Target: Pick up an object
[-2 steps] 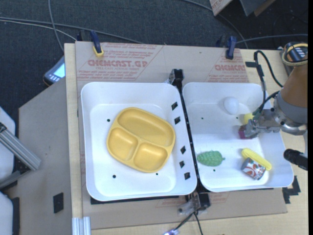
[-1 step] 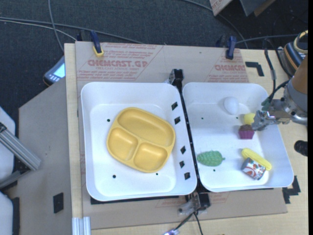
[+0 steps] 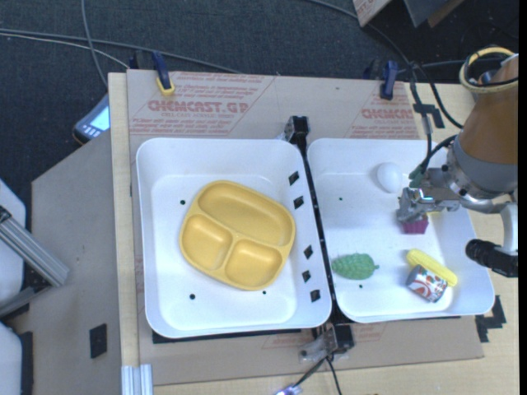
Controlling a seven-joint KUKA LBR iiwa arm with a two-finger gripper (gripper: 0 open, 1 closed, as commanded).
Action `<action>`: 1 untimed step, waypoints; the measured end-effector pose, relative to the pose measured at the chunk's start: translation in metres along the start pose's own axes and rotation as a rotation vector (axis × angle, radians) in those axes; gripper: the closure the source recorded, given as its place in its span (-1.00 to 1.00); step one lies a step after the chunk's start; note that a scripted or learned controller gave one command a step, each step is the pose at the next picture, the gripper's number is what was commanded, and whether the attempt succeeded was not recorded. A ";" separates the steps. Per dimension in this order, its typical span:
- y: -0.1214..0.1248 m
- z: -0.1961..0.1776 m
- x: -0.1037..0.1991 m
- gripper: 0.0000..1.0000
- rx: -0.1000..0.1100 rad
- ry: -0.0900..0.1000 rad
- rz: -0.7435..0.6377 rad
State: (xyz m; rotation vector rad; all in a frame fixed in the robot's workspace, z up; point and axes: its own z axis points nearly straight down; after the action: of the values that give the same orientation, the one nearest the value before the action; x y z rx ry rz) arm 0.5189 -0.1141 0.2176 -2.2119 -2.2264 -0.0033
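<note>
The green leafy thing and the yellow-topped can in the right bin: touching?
Apart. The camera view shows the green leafy thing and the yellow-topped can with a plain strip of bare white floor of the right bin between them.

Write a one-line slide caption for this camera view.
End effector poised over purple block in right bin.

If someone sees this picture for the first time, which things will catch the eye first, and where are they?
The big yellow divided plate lies in the middle of the left bin and stands out most. In the right bin, the gripper is low over a small purple block, with a white ball behind and a green leafy piece and a can in front.
</note>
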 end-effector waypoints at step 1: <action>-0.007 -0.011 0.058 1.00 0.001 0.000 0.000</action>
State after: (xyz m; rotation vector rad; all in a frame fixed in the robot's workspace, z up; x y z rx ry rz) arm 0.5114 -0.0560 0.2289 -2.2110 -2.2264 -0.0016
